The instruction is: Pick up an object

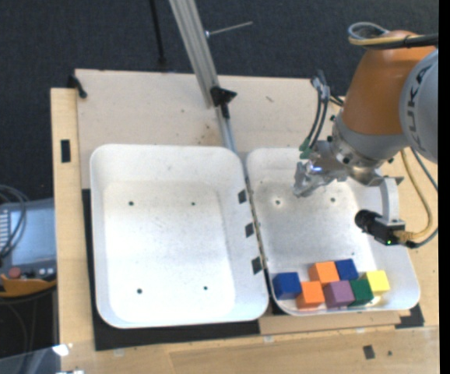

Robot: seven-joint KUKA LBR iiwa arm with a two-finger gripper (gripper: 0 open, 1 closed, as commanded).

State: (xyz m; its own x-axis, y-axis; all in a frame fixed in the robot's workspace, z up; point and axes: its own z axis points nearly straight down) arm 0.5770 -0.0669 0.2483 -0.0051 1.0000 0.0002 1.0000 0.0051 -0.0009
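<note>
Coloured blocks along bin edge

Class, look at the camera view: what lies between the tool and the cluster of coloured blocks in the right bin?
Bare white floor of the right bin; the tool is above it, the coloured blocks at the near edge.

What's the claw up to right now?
Claw over right bin's far end, nothing seen in it. Blocks clustered at near edge, untouched. Nothing between them.
</note>
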